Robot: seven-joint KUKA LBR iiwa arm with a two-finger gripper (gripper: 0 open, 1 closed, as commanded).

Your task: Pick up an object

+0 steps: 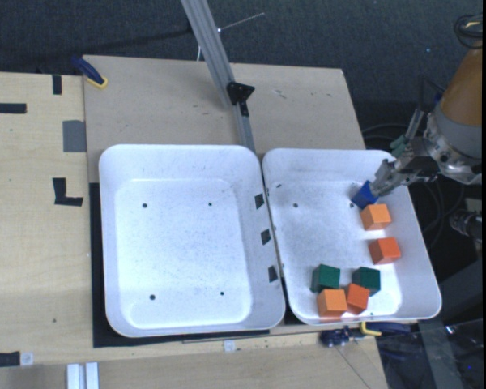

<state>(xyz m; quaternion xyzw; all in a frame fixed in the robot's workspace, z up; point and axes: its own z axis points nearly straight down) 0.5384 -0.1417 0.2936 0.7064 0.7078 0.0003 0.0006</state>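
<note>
Partly hidden under the gripper [371,186], a blue block [363,194] lies near the right bin's [308,168] far right corner; finger state unclear.

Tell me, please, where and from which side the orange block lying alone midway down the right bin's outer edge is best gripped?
Probably from straight above, fingers closing on two opposite side faces of the orange block. It lies flat, apart from its neighbours, but near the right bin's wall, so a sideways approach looks cramped.
</note>
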